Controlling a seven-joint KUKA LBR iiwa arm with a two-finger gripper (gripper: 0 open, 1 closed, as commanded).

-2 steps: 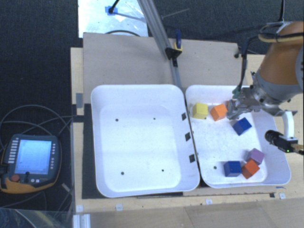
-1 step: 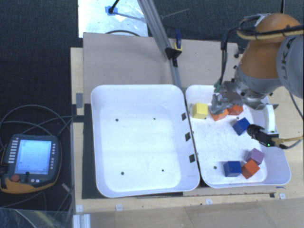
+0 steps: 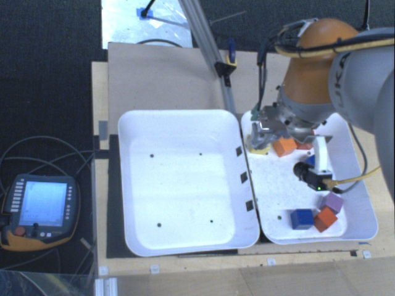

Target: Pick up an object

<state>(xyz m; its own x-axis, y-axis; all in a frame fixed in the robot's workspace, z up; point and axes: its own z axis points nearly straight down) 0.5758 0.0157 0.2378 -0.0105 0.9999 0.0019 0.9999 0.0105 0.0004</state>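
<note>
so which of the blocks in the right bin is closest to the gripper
The orange block at the far end of the right bin, right beside the gripper. The blue, purple and second orange-red blocks are clustered at the bin's near end.

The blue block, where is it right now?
The blue block lies in the right bin, near its front edge, right beside an orange block.

One fixed camera looks down at a slant from above on both white bins (image 3: pixel 185 119).
</note>
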